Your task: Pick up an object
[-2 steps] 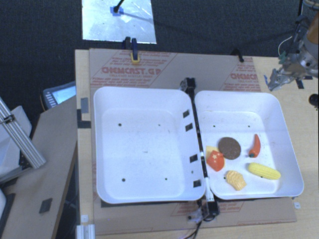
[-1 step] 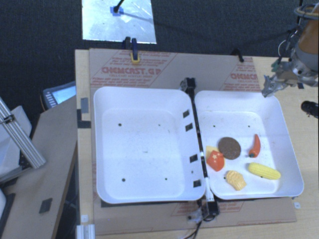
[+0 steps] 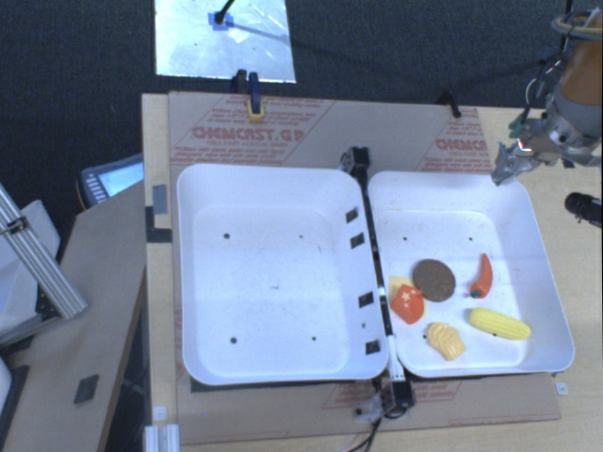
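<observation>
From the camera above the bench, my two-finger gripper (image 3: 509, 165) hangs at about two o'clock in the frame, over the far right corner of the right-hand shallow white plastic bin (image 3: 542, 252); its pale tips point down and to the left, and nothing sits between them; whether they are spread or pressed together I cannot tell at this size; my grey arm with its orange band (image 3: 581, 73) runs up and out at the right edge.

The right bin carries everything loose, all clustered toward five o'clock of the frame: a flat round brown disc (image 3: 434, 279) near the bin's middle; a red-orange tomato-like piece (image 3: 406, 302) touching the disc at its seven o'clock; a slim red chilli pepper (image 3: 483, 276) standing at the disc's three o'clock, apart from it; a yellow corn cob (image 3: 499, 323) lying at the chilli's six o'clock, just beside its lower tip; a lumpy pale-yellow piece (image 3: 446, 340) (too small to name) at the disc's six o'clock; every one of them lies well apart from my gripper.

The left-hand shallow white plastic bin (image 3: 273, 271) sits just beside its neighbour, a row of black clips (image 3: 363, 243) along the seam; both rest on a printed cardboard sheet (image 3: 283, 125); a square silvery foil sheet (image 3: 224, 26) lies at eleven o'clock on the dark floor.
</observation>
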Available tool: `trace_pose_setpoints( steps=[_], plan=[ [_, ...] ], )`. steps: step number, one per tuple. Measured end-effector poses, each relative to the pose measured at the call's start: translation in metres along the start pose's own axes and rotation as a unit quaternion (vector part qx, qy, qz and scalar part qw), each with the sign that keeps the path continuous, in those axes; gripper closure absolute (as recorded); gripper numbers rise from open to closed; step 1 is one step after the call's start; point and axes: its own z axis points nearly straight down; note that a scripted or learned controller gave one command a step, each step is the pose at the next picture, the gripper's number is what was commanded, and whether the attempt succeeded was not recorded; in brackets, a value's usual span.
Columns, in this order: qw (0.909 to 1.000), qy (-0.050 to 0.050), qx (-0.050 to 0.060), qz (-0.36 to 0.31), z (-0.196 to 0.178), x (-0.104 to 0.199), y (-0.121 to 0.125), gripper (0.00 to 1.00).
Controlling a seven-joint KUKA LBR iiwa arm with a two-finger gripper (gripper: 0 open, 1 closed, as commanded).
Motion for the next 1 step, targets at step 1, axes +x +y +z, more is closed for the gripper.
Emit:
trace_pose_setpoints(
  steps=[1],
  plan=[
    [1.0000, 0.000, 0.000, 0.001, 0.0022, -0.0031, -0.0001, 1.00]
  ],
)
